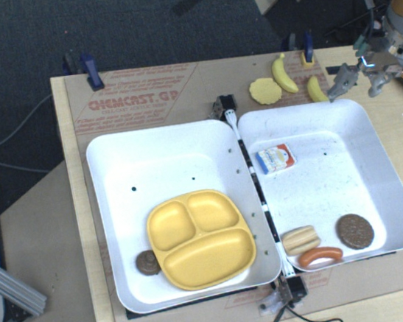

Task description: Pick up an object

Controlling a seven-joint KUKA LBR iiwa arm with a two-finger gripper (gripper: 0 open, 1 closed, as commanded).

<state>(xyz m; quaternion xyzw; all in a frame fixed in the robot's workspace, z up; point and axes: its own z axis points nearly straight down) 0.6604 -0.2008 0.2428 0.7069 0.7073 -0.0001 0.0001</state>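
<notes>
My gripper (359, 82) hangs above the bench beyond the far right corner of the right bin (381, 168), open with nothing between its fingers. In that bin lie a small white packet with blue and red print (276, 159) at the far left, and a tan bread roll (300, 239), an orange-red sausage (320, 256) and a round brown patty (355, 231) along the near edge. The left bin (114, 176) holds a yellow divided plate (199, 237) and a small brown disc (147, 262) beside it.
On the bench behind the right bin lie a yellow banana (284, 74), a second banana (316, 90) just left of the gripper, and a flat yellow piece (265, 91). Blue clamps (91, 71) hold the board's far edge.
</notes>
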